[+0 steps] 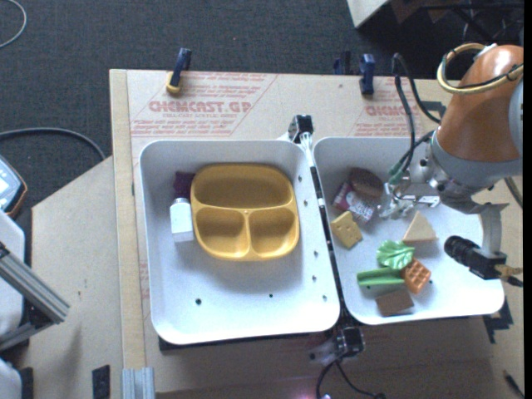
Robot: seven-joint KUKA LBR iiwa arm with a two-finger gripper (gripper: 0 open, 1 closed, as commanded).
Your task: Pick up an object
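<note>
Plywood bench [216,106] on dark carpet [83,40]; end effector [405,199] state cannot be told.

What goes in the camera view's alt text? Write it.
A grey-and-orange arm reaches into the right bin, its tool low among toy foods, beside a cheese wedge. The left bin holds a yellow tray and a small white bottle.

Glossy yellow plastic tray [244,211], smooth white plastic bins [249,306]
</note>
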